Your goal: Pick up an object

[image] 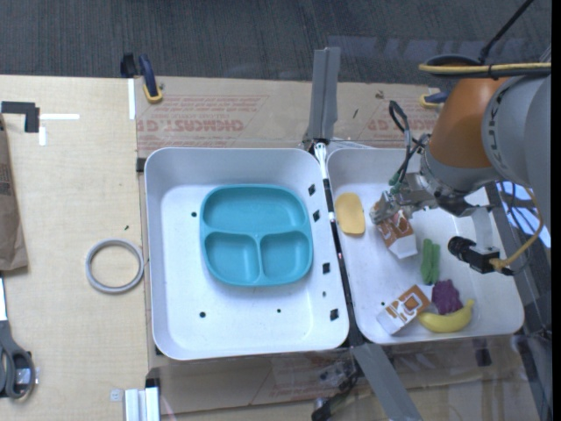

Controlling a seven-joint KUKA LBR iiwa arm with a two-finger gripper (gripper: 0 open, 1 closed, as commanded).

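Turquoise three-compartment plastic plate point(257, 234) in glossy white left bin point(166, 261). In right white bin point(500, 318): pale yellow oval piece point(351, 213), green stick point(429, 261), purple grape bunch point(445, 296), yellow banana point(447, 320), two orange-and-white cartons point(404, 309).

Two white bins sit side by side: the left bin point(166, 261) and the right bin point(368, 261). In the left bin lies one teal tray point(257, 234). In the right bin: two cartons point(400, 233) point(404, 309), one yellow bread piece point(351, 213), one green piece point(429, 261), one banana point(445, 319), one purple grape bunch point(446, 296). Left of the left bin lies one ring point(115, 265).
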